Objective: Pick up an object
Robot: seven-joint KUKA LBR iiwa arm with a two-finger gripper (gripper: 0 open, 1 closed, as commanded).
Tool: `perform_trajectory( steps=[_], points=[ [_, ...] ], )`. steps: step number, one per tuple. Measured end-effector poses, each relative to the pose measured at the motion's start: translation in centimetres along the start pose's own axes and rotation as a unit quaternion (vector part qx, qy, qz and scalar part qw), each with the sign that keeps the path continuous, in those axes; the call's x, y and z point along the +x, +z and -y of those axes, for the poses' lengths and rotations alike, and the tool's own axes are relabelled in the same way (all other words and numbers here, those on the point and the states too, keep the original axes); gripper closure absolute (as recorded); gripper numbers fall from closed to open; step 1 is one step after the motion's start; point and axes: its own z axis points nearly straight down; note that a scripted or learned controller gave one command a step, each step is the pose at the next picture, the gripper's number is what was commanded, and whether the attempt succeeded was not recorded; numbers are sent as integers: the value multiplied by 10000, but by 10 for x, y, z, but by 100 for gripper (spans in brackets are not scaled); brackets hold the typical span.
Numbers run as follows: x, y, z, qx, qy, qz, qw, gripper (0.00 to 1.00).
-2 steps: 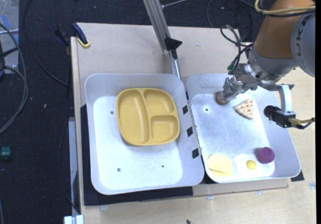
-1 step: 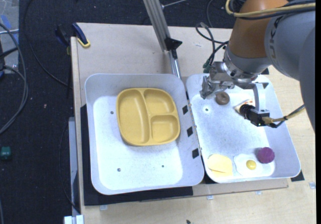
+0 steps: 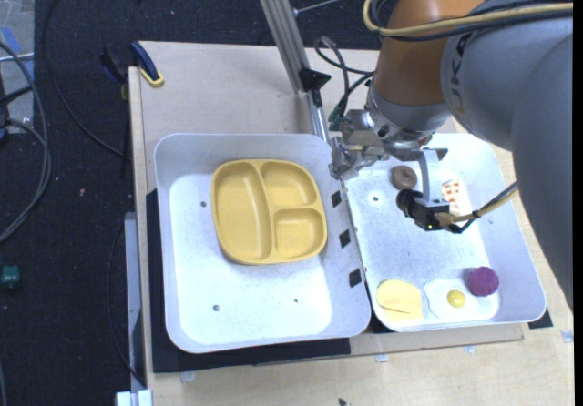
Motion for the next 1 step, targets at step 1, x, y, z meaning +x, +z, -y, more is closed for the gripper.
perform_trajectory(
  steps=[1],
  points=[
    [47,-5,-5,-5,8,2,10000,100]
  ],
)
